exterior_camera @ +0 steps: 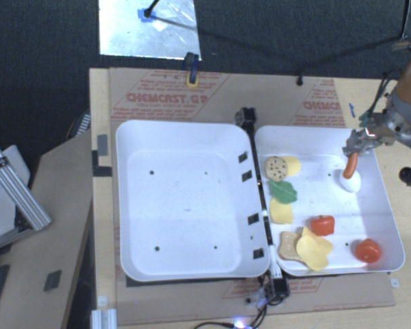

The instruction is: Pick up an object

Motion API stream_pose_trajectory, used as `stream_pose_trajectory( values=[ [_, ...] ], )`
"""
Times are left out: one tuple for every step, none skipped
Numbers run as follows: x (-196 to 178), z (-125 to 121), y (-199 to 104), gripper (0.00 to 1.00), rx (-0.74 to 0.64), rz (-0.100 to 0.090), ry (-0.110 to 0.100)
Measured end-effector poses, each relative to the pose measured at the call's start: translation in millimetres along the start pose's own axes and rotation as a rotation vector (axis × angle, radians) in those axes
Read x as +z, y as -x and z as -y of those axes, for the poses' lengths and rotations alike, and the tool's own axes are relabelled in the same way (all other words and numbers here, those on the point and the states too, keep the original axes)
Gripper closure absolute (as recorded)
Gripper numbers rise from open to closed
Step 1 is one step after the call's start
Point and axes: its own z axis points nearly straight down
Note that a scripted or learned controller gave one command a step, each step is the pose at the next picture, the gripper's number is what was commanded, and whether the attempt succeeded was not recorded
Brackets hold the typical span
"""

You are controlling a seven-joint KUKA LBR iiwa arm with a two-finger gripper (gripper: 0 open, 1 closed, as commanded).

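Observation:
The right bin [390, 232] holds several toy foods. My gripper [357, 149] hangs over its far right part, just inside the rim. An orange stick-shaped piece [351, 164] sits directly under the gripper, its top end meeting the gripper, and a white oval piece [352, 182] lies at its lower end. Whether the orange piece is gripped or merely lies beneath is unclear. Along the bin's left side are a speckled cookie [276, 168], a yellow piece [292, 164], a green leaf [283, 192] and another yellow piece [281, 212].
Near the right bin's front edge lie a red tomato-like piece [322, 225], a tan slice [288, 246], a yellow chip [314, 251] and an orange-red ball [367, 250]. The left bin [123, 184] stands beside it, with a black divider [257, 184] between them.

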Motion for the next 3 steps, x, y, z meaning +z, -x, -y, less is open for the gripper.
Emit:
stream_pose_trajectory(
  values=[
    [15.5,28.5,-60.4,1.0,-0.008,-0.004,-0.005],
    [-8.6,-14.6,-126.4,1.0,-0.012,-0.001,0.004],
    [-4.9,-28.6,-228.1,1.0,-0.015,-0.005,0.001]
  ],
)
